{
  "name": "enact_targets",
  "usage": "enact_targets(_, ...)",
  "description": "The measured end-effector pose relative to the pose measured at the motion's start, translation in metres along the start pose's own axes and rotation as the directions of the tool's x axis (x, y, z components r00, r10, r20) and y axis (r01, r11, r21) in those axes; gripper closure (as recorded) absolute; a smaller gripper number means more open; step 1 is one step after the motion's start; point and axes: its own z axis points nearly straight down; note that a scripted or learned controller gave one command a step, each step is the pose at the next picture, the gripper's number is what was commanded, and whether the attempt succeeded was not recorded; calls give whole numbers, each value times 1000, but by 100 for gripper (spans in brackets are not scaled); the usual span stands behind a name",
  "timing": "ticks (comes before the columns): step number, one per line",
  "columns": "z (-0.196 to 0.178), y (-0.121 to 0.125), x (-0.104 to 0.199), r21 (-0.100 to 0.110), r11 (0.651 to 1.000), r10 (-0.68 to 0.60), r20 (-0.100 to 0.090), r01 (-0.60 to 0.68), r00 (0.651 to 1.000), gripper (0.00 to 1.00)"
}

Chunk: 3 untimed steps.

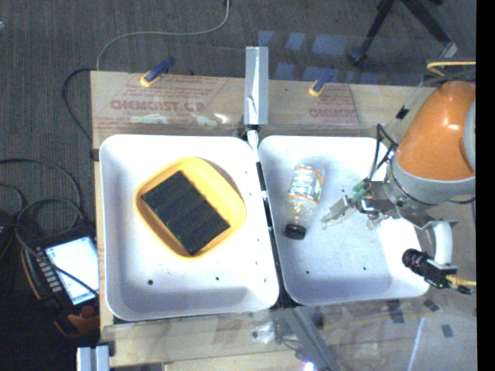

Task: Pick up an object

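A clear plastic bottle with a black cap lies on its side in the right bin, cap toward the front. In the left bin sits a yellow dish with a black ridged block on it. My gripper hangs over the right bin, just right of the bottle and apart from it. Its fingers are spread open with nothing between them. The orange band of the arm rises behind it.
A metal divider post stands at the back between the bins. Blue and yellow clamps hold the board's far edge. A tablet and cables lie on the floor at left. A black fitting hangs off the arm near the right bin's rim.
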Motion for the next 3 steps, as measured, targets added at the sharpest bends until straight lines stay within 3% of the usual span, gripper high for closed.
enact_targets(1, -77, 54, 23, -3, 991, -131, 1, 131, 991, 0)
enact_targets(2, 32, 83, 53, 0, 998, -55, 0, 55, 998, 0)
enact_targets(3, 42, 83, 2, 0, 993, 117, 1, -117, 993, 0)
